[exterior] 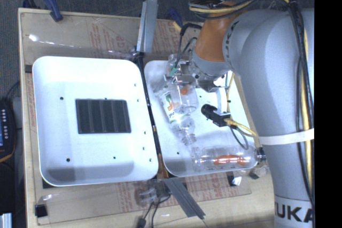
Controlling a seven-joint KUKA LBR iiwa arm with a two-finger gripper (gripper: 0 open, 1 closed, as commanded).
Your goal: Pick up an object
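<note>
The jaws (179,78) are low in the right bin (160,75), at its 11 o'clock corner, and I cannot tell how far they are open or whether they hold anything, because clear plastic and the wrist hide them. Just at 6 o'clock from them lies a clear bottle (176,107) with an orange and green label; its text is too small to read. Further toward 5 o'clock, along the near wall, lies a second clear bottle (224,159) with something orange inside. A black cable plug (214,115) hangs between the two. The arm (267,77) comes from 3 o'clock, bent down over the bin, its orange band (211,40) above the wrist. On its base I read "KUKA" (294,214). At 9 o'clock the left bin (53,77) has a dark ribbed panel (103,116). Both bins rest on the tabletop (80,29).
</note>
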